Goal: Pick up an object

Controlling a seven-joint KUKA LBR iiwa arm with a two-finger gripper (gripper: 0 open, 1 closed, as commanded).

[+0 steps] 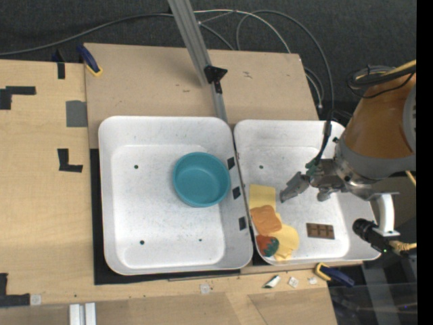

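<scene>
Two white bins (108,181) sit on a wooden bench (40,147).

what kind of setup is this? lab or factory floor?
Looks like a lab test bench, not a production line: two white bins on a plywood bench with tape marks, loose cables behind, and household odds like a teal bowl.

The left bin (122,181) has wide bare floor all round the teal bowl (200,179), which sits toward its right side; the right bin (284,141) is open across its far half, but its near left corner is crowded by a yellow sponge (262,196), an orange piece (266,219) and more clutter (279,244) packed against the wall; a small brown block (320,231) lies apart near the front; the pincer (308,187) hangs just beside the sponge; a slanted metal pole (196,39) crosses above the far edge between the bins.
</scene>
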